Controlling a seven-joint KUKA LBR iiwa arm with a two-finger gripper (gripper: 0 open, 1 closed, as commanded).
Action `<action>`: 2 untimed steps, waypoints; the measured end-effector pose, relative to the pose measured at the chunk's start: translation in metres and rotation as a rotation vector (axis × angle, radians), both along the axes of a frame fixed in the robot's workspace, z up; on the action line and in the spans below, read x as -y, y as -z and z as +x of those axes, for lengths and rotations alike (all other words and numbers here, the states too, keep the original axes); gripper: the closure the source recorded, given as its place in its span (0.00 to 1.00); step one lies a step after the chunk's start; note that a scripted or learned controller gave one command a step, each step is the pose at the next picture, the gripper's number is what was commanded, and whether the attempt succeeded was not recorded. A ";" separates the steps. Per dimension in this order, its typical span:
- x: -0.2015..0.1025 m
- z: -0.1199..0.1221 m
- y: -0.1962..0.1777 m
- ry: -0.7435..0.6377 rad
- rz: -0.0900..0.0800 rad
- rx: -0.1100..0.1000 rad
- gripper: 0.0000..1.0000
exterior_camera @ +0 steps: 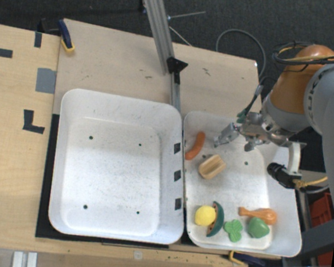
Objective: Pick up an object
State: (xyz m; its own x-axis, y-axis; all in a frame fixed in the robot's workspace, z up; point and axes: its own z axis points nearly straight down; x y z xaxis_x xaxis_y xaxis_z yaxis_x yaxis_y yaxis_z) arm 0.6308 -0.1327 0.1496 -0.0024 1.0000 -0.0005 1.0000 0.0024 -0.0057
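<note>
My gripper (237, 140) hangs over the far part of the right bin (287, 204), open, with nothing between its fingers. A tan bread roll (210, 166) lies just in front of it and a little to the left. An orange sausage (195, 145) rests by the bin's left wall, left of the gripper. Near the front edge lie a yellow lemon (205, 216), a dark green curved piece (218, 221), a small green leafy piece (234, 229), a green pepper (258, 228) and an orange drumstick-shaped piece (257, 214).
The left bin (78, 147) adjoins the right one. A slanted metal pole (161, 26) crosses the back of the bench and ends by the bins' shared corner. A blue and yellow clamp (66, 36) sits at the far left of the board.
</note>
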 end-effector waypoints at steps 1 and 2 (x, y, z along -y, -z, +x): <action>-0.007 -0.004 0.062 0.000 0.001 -0.001 0.00; -0.008 -0.004 0.061 0.001 0.000 0.003 0.00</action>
